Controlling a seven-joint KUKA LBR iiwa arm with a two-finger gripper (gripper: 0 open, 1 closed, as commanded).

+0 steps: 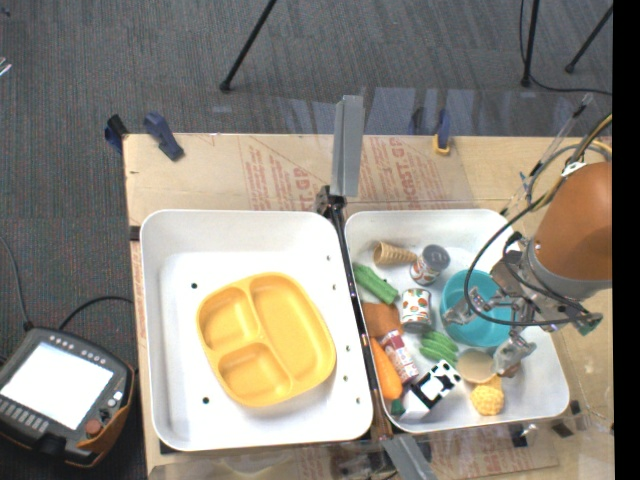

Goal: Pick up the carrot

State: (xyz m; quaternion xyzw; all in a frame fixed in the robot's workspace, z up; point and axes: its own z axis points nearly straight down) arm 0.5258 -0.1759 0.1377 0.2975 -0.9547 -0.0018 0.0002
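**Arm Hangs Over the Crowded Bin, Carrot Waiting by the Wall**

From where I stand, the arm leans in over the right bin, its gripper low above the teal bowl and the clutter around it. Whether its fingers are spread or closed I cannot tell from here (cables and metal bracketry hide the tips), and I see nothing clearly caught between them.

The carrot lies against the bin's left wall, running toward the front edge, well apart from the gripper. It looks wedged in: a small red-labelled bottle lies along its right side and a brown piece sits at its upper end. My guess is the toys were simply tipped in, which is why they lie in a heap rather than in any order.

Also in that bin: a green pod, an ice-cream cone, two small tins, a green leafy piece, a black-and-white block, a tan disc and a yellow corn-like lump.

The left bin holds a yellow divided plate, sitting square in the middle with nothing in its compartments. Both bins rest on a cardboard-topped desk.

To my eye the pick has not begun; the arm would need to cross the bin toward that wall.
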